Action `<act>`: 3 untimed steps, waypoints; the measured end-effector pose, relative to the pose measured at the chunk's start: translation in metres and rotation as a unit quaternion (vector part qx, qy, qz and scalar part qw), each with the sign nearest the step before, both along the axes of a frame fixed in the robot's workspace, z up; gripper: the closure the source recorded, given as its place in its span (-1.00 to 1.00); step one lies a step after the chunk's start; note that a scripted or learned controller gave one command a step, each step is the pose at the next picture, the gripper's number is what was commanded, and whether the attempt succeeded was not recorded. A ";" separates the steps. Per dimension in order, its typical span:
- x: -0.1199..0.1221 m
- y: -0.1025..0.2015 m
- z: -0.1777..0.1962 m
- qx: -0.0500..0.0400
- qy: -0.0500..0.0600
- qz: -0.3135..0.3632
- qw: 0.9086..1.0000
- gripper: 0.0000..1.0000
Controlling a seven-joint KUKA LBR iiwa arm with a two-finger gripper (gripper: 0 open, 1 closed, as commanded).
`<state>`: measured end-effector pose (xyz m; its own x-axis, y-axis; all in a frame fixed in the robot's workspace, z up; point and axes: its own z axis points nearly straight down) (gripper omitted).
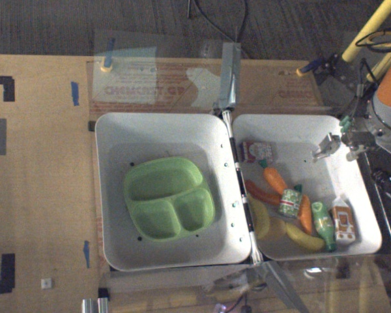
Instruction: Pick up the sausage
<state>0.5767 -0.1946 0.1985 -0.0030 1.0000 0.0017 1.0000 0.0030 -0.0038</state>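
Note:
The sausage (259, 192) is a reddish-orange link lying at the left side of the right bin (300, 128). It sits between a carrot (274, 179) and a banana (261, 221), and its right end touches a green can (290, 203). My gripper (339, 150) hangs over the upper right part of that bin, well to the right of the sausage and further back. It is open, with nothing between its fingers.
The right bin also holds a small red and white carton (257, 151), a second carrot (305, 214), another banana (304, 238), a green bottle (323, 226) and an orange juice carton (343, 222). A green divided plate (169, 197) lies in the left bin (117, 142).

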 end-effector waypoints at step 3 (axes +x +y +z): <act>-0.012 0.065 -0.041 -0.001 -0.002 0.162 0.987 1.00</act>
<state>0.5643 -0.1300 0.1578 -0.3227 0.9465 -0.0006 0.9465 0.3227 0.0008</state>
